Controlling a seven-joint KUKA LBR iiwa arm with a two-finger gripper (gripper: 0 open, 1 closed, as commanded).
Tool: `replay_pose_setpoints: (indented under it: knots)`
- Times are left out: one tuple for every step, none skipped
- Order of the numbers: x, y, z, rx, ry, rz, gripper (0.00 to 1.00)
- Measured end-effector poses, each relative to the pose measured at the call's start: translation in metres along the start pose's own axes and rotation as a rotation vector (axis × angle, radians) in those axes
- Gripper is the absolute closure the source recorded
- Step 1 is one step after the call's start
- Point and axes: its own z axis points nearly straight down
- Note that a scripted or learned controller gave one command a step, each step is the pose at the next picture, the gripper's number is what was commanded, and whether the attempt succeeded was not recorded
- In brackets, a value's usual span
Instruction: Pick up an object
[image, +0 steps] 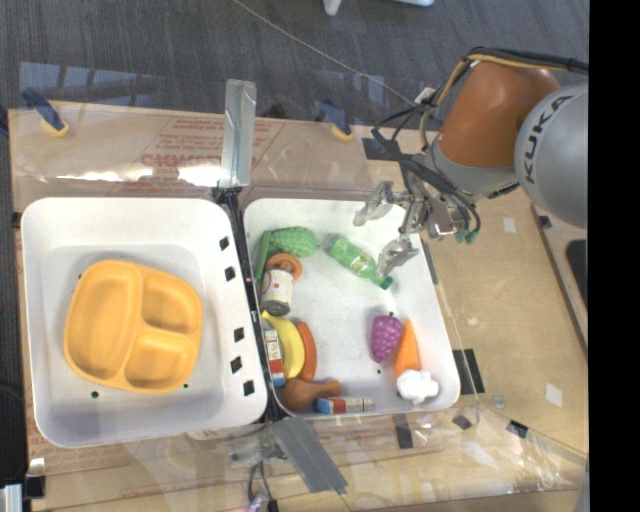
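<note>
Claw (388, 222) first: it hangs over the upper right corner of the right bin (440, 330), its two metal fingers spread apart with nothing between them. One finger sits near the bin's top rim, the other reaches down toward the green bottle (355, 257), which lies tilted just at seven o'clock from the claw. My guess is that the bottle is the nearest candidate for a grab, since the lower fingertip (398, 252) is nearly touching its cap end.

Most of the clutter sits along the bin's left wall and lower edge, probably where things slid to rest. At ten o'clock in the bin lies a leafy green toy (290, 241), with a small can (278, 290) just below it. A banana (290, 345) and a red sausage shape run down toward six o'clock, ending at a brown piece and a marker (343, 405). A purple grape bunch (386, 337), a carrot (407, 347) and a white lump (417, 385) crowd together at four o'clock.

Over in the left bin (40, 300), a yellow divided tray (133, 325) lies flat in the middle, well apart from the arm.
</note>
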Motion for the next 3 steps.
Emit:
replay_pose_setpoints:
  knots:
    - [-0.0187, -0.0044, 0.1004, -0.003, 0.003, -0.064, 0.0]
    - [-0.0202, -0.0053, 0.0969, 0.0, -0.002, -0.064, 0.0]
    - [-0.0202, -0.0053, 0.0969, 0.0, -0.002, -0.064, 0.0]
